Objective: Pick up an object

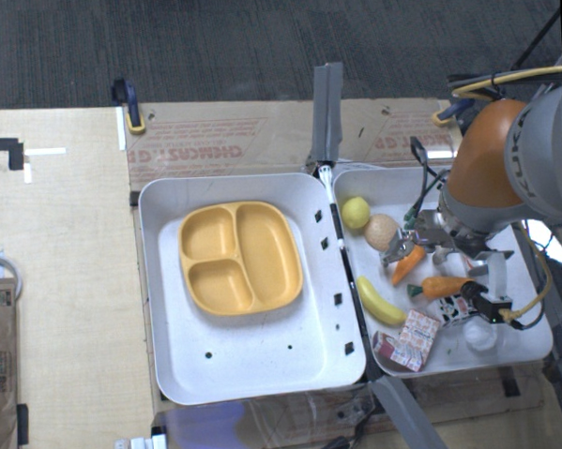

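Observation:
The right bin (532,346) holds several toy foods. My gripper (409,244) is low over the bin's middle, right at the upper end of a small orange carrot (404,265). Whether the carrot is gripped is unclear from above. A beige round piece (380,231) lies just left of the gripper, and a yellow lemon (356,212) sits beyond it. Below are a banana (380,301), a second carrot (444,285) and a printed packet (416,339).
The left bin (176,365) carries a yellow divided plate (241,258). A grey divider post (328,113) stands between the bins at the back. Cables run behind the arm at upper right. A small white object (480,335) lies near the right bin's front corner.

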Controlling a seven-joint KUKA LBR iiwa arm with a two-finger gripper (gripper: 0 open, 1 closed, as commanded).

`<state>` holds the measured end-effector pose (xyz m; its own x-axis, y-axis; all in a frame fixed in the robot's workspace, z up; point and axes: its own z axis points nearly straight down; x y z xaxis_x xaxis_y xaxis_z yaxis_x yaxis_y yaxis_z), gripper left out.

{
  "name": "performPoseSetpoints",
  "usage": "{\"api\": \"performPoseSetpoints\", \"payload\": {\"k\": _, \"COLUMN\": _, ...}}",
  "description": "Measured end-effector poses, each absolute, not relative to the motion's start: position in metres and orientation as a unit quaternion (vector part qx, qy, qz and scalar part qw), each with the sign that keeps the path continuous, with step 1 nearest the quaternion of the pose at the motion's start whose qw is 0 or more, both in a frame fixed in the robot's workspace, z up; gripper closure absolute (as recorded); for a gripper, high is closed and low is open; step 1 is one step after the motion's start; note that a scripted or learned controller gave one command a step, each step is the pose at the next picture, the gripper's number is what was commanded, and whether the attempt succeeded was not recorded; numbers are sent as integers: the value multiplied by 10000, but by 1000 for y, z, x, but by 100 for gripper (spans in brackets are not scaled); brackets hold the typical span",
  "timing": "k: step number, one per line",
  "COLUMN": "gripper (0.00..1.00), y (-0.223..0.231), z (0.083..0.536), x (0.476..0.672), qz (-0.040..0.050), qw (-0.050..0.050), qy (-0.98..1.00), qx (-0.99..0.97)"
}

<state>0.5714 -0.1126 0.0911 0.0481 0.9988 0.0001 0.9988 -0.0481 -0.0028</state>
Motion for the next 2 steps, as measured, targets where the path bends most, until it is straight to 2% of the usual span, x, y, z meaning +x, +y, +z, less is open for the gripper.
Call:
{"api": "performPoseSetpoints", "payload": {"k": 1, "gripper": 100, "y": -114, "z": 100, "x": 571, "qz": 12, "qw": 18, "qy": -6877, "qx": -7260}}
{"api": "performPoseSetpoints", "payload": {"k": 2, "gripper": 100, "y": -50, "z": 236, "x": 569, "qz": 10, "qw": -1, "qy": -7068, "qx": -7074}}
